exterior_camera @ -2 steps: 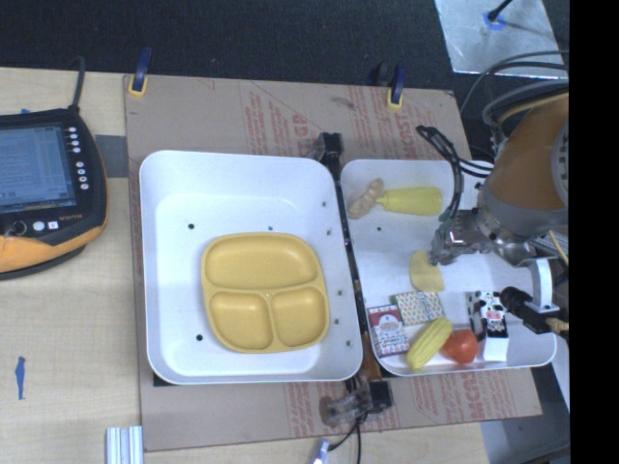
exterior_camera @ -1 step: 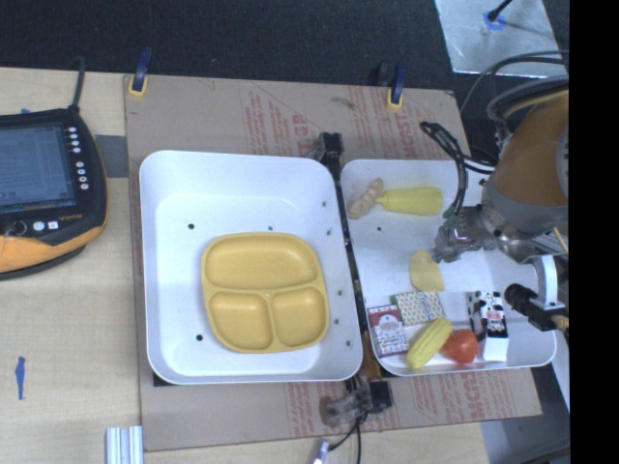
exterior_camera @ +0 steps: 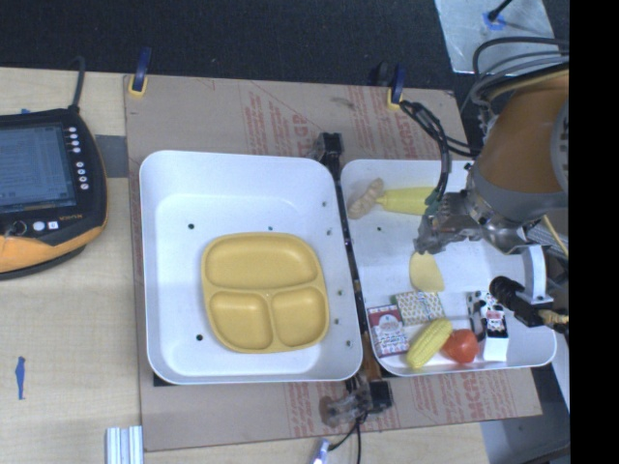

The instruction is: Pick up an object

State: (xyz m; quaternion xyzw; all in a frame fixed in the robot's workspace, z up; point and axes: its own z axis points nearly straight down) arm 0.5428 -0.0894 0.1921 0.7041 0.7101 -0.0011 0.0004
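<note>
The metal two-finger end effector (exterior_camera: pixel 435 237), whose opening I cannot tell, hovers over the pale yellow rounded piece (exterior_camera: pixel 427 273); it should descend straight, centred, before closing.

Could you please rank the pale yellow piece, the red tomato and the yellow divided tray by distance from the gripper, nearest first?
From the gripper:
1. Pale yellow piece, just below it, right bin.
2. Red tomato, right bin's near edge.
3. Yellow divided tray, left bin.

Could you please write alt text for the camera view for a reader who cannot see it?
A grey and orange arm's gripper hangs over the right bin, above a pale yellow piece among small toy foods. The left bin holds a yellow divided tray.
</note>
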